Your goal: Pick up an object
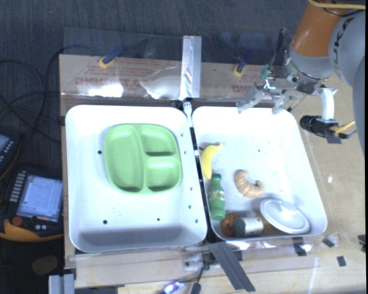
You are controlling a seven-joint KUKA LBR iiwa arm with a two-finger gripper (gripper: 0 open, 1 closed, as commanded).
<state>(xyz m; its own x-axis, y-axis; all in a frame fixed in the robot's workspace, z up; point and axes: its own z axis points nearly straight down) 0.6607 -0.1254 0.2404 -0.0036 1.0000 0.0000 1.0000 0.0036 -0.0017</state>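
My gripper [261, 106] hangs over the far rim of the right bin [300, 146], its two fingers spread open with nothing between them. Below it in that bin lie a yellow banana [208, 158], a green bottle [216, 196], a tan croissant [248, 185], a white round dish [284, 216] and a brown bottle with a silver cap [244, 226]. These objects sit in the bin's near half, well apart from the gripper.
The left bin [86, 182] holds a green divided plate [143, 157]. A metal post [191, 66] stands between the bins at the back. Clamps and plastic sheeting line the far bench edge. Tablets and cables lie on the floor at left.
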